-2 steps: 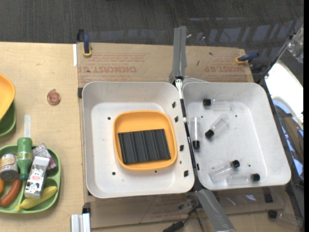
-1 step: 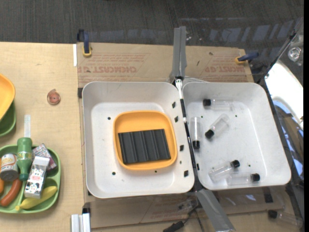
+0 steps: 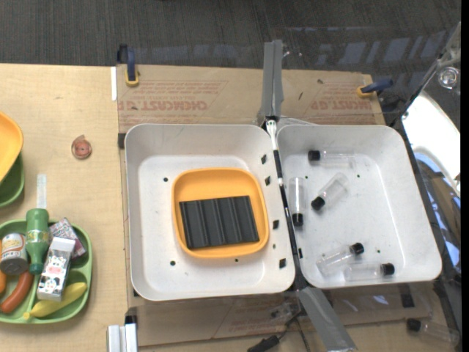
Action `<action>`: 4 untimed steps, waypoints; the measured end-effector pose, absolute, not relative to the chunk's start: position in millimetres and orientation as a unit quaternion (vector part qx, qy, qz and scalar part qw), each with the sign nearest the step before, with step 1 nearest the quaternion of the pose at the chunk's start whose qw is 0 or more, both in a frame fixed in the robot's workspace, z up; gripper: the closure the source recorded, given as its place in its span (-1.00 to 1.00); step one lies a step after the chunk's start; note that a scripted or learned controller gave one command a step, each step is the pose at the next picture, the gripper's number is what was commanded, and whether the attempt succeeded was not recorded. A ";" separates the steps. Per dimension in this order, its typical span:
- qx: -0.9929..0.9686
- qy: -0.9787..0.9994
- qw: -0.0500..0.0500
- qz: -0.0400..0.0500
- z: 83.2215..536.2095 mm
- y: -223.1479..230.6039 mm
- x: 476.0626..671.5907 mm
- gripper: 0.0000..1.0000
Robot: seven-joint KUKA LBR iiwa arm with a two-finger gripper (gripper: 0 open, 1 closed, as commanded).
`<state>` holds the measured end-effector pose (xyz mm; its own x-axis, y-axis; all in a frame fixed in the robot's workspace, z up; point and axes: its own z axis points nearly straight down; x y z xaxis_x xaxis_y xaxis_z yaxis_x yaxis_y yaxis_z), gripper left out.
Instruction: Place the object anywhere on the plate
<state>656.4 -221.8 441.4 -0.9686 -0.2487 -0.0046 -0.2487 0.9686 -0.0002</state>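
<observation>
Toys fill a green tray at my far left on the surface. Next, the left bin holds an orange plate carrying a dark ribbed block. The right bin holds clear black-capped vials, scattered apart. The hand's state I cannot tell.

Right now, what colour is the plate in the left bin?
Orange-yellow plate, with a dark grey ribbed slab on it; camera view.
</observation>
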 end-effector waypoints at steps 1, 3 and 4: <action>-0.280 0.960 0.003 0.000 441.9 -221.8 660.0 1.00; -0.580 0.814 0.003 0.000 441.6 -221.6 660.0 1.00; -0.725 0.689 0.003 0.000 441.3 -221.4 659.9 1.00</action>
<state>659.9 -221.4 441.3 0.0500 -0.9987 -0.0044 -0.9987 -0.0500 -0.0033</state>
